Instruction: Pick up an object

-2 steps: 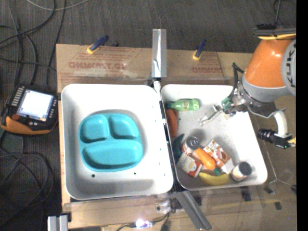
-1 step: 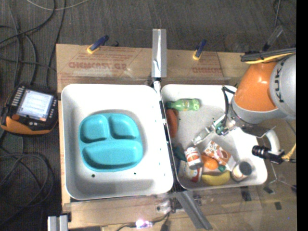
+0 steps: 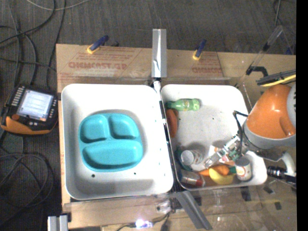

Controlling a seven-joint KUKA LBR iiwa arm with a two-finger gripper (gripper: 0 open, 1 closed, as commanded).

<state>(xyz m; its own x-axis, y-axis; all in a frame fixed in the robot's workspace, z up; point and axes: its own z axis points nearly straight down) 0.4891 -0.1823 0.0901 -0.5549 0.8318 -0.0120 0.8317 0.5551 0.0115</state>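
behind the bins [image 3: 72, 143], cardboard [image 3: 110, 66] bears mirrored red lettering.

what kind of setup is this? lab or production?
Most likely a research lab grasping bench: two white bins clamped to a cardboard-covered bench, mixed small clutter such as a green bottle, and a teach pendant with loose cables on the floor.

Orange-edged teach pendant [image 3: 30, 109] left of bench, blue clamps [image 3: 97, 44] on cardboard [image 3: 110, 64]
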